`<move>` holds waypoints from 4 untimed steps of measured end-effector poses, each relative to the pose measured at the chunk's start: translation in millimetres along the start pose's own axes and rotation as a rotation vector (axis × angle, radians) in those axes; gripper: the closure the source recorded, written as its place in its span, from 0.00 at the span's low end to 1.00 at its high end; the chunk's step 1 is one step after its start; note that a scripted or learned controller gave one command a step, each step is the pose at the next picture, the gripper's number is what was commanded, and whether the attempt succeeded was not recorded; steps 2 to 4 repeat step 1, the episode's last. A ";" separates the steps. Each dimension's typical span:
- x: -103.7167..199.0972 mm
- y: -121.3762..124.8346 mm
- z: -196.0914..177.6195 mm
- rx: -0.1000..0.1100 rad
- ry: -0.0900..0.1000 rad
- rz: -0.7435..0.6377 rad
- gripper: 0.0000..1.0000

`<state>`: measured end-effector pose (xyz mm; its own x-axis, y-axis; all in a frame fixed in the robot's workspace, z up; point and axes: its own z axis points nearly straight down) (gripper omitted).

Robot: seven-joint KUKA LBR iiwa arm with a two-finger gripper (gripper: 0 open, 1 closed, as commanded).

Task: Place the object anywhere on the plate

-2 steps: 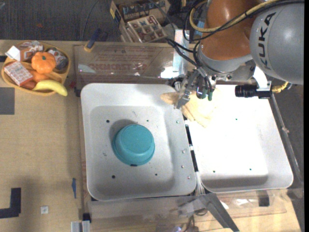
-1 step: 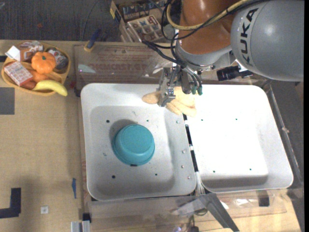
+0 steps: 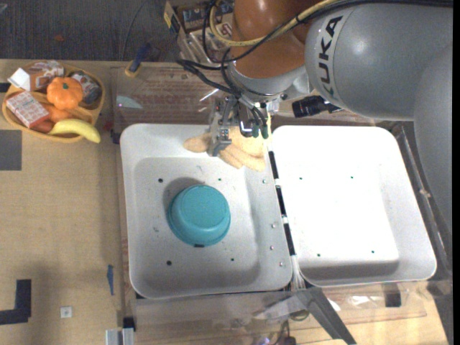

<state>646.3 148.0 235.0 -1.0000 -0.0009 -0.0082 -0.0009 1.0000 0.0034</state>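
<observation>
The hand (image 3: pixel 228 136) hangs over the far rim of the left bin (image 3: pixel 136 192), its fingers apparently straddling a pale, flat object (image 3: pixel 241 157); whether they pinch it cannot be told. The object lies directly beneath and just right of the hand, long axis running along the rim. The teal plate (image 3: pixel 200 215) sits nearer the camera, well apart, below the hand.

You can read "KUKA" in black letters on the grey arm (image 3: pixel 374 49), partly cut off; nothing else is legible to you.
</observation>
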 end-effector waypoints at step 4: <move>-0.3 -0.1 -0.7 0.000 -0.001 0.000 0.00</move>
